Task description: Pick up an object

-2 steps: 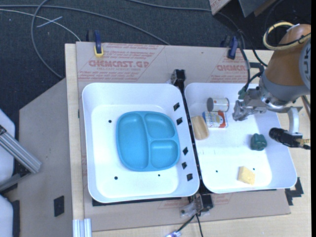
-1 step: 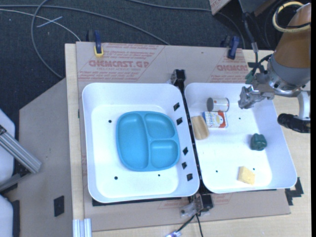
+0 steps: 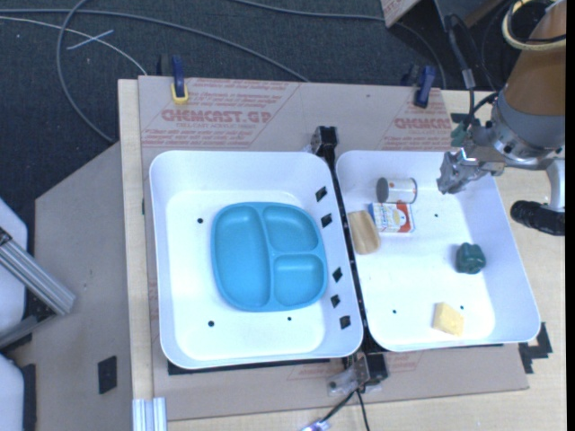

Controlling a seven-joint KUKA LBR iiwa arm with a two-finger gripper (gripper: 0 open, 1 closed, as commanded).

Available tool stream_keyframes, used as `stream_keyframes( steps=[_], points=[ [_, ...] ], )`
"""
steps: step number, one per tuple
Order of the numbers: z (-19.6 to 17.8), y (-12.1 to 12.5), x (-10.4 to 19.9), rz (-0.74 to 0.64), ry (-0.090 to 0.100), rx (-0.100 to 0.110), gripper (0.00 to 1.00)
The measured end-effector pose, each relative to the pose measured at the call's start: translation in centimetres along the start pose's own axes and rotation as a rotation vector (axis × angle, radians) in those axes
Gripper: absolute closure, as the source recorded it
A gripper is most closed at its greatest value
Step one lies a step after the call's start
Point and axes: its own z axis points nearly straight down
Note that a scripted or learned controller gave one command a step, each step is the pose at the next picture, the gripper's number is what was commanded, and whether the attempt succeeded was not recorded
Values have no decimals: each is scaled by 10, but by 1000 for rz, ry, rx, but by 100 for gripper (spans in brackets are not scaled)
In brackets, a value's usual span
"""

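Although the right bin (image 3: 503,241) holds several candidates, the one the coming move most plausibly turns on is the small can (image 3: 396,189), since it lies closest to the gripper (image 3: 452,176). The gripper hangs over the far part of that bin, and the can rests just to its left, lying on its side with its long axis running left to right, a dark round end facing left. Whether the jaws are open or closed cannot be told from this angle; nothing is visibly held. The can looks short, pale and metallic. Touching its near side is a white, red and blue carton (image 3: 393,217), and a tan block (image 3: 364,232) lies left of that, so a grasp there looks crowded.
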Motion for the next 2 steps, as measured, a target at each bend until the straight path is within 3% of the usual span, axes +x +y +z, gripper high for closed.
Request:
stream_keyframes(
  steps=[1,2],
  points=[
    [11,-8,50,-4,4,7,100],
    [-1,-15,104,-6,4,5,100]
  ],
)
